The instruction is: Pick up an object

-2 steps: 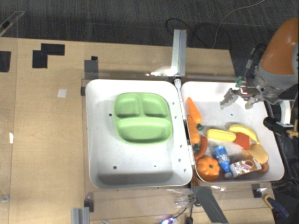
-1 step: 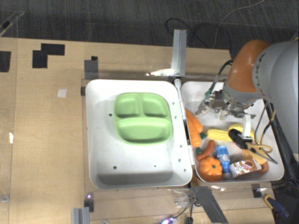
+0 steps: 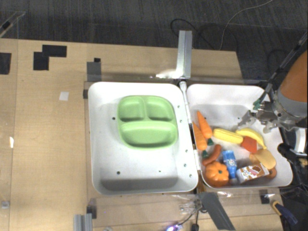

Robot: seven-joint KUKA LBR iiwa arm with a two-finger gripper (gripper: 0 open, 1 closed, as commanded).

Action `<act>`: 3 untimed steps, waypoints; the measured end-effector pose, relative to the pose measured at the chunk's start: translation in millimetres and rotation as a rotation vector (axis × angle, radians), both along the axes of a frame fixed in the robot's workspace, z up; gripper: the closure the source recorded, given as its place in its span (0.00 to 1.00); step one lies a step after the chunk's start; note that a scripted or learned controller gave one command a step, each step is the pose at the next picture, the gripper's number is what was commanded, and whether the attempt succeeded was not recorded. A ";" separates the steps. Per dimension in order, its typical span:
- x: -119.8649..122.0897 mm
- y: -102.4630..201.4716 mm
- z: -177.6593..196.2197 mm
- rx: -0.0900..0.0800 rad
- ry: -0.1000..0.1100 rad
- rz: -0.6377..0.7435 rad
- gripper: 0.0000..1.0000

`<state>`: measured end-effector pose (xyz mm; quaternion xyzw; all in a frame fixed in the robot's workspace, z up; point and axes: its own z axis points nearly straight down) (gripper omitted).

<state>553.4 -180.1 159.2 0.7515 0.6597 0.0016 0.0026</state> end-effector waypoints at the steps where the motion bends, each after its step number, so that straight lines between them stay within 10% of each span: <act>1: 24.0 65.6 -69.0 0.000 -0.011 0.005 0.00; 2: 26.4 67.8 -56.8 0.004 -0.016 0.007 1.00; 3: 26.4 67.7 -56.8 0.004 -0.016 0.007 0.00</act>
